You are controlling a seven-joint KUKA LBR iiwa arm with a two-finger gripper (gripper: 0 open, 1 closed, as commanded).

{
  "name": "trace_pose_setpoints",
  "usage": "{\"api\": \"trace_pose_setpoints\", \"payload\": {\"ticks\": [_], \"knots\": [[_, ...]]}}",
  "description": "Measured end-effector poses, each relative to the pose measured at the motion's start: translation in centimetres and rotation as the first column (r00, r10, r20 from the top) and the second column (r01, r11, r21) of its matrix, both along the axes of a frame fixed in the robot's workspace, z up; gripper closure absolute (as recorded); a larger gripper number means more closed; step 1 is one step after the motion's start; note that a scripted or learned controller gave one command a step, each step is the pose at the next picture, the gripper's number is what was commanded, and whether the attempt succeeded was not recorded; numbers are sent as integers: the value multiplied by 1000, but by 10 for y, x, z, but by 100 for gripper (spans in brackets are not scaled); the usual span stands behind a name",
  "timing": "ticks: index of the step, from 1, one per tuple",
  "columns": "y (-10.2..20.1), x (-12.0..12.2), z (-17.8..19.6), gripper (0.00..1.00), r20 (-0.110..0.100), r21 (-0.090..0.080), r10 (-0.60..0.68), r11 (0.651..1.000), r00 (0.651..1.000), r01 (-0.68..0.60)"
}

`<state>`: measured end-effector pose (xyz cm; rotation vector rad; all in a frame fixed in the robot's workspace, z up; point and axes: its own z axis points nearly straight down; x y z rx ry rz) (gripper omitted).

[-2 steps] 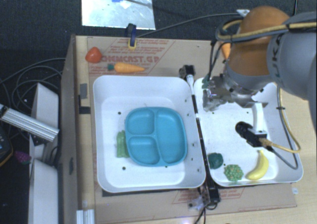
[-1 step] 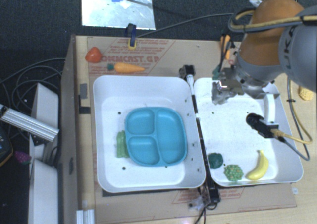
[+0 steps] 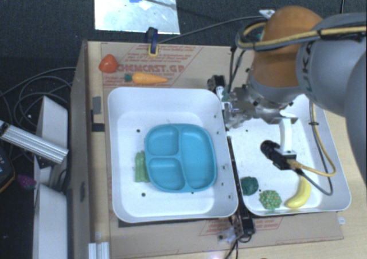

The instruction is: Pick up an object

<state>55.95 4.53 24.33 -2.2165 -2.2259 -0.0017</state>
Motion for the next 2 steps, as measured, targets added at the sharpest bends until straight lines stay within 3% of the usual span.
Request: {"api": "trace_pose_setpoints", "payload": {"ticks": [1, 2], "knots": [[0, 0, 0, 0, 0, 0, -1, 1000, 1000, 1], [-61, -16, -60, 0, -1, -2, -3, 1000, 1000, 3]]}}
